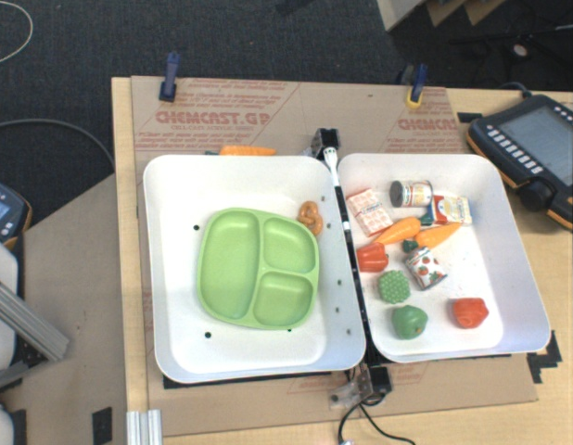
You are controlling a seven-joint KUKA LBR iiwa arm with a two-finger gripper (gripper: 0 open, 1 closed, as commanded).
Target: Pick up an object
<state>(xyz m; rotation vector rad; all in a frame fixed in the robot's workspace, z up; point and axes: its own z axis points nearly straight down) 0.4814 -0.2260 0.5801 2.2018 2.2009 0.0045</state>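
The right bin (509,248) holds several small toy foods. Among them are a tin can (412,194) on its side, a white and red carton (451,209), a pink wafer pack (370,211), two carrots (418,234), a red pepper (372,257), a small patterned box (425,269), a green bumpy ball (394,286), a green apple (409,322) and a red tomato (469,312). In the left bin (171,211) a green three-section plate (259,269) lies flat, with a brown pretzel-like piece (311,217) beside its upper right corner.
Both bins rest on a cardboard sheet (212,109) held by a blue clamp (169,76) and a yellow-blue clamp (416,83). A black teach pendant (532,151) lies at the right. An orange strip (248,151) sits behind the left bin.
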